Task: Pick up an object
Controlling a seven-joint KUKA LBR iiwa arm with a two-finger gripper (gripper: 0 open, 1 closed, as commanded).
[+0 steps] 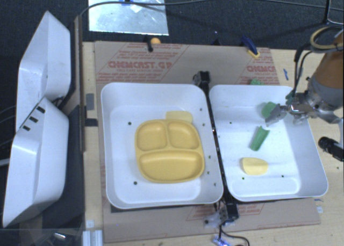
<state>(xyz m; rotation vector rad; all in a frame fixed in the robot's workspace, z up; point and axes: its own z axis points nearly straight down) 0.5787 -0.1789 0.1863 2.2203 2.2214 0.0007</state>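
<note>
Two white bins: the left bin (115, 132) holds one yellow tray (169, 151); the right bin (306, 169) holds two green blocks (258, 138), one yellow wedge (253, 166). Beyond the tray, cardboard (140, 63) reads "CHEMCAST GP". The claw (277, 115) clamps the second green block (268, 109).

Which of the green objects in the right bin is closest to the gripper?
The green block near the bin's upper right corner, directly beside the gripper. The other, an elongated green piece, lies lower, toward the bin's middle, above the yellow piece.

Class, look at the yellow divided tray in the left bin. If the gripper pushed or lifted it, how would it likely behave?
The yellow divided tray looks like moulded plastic, so probably stiff and light for its size. It lies flat on the left bin floor, so a push would likely slide it, not tip it. Its broad, low shape offers little for two fingers; the rim seems the only grasp.
</note>
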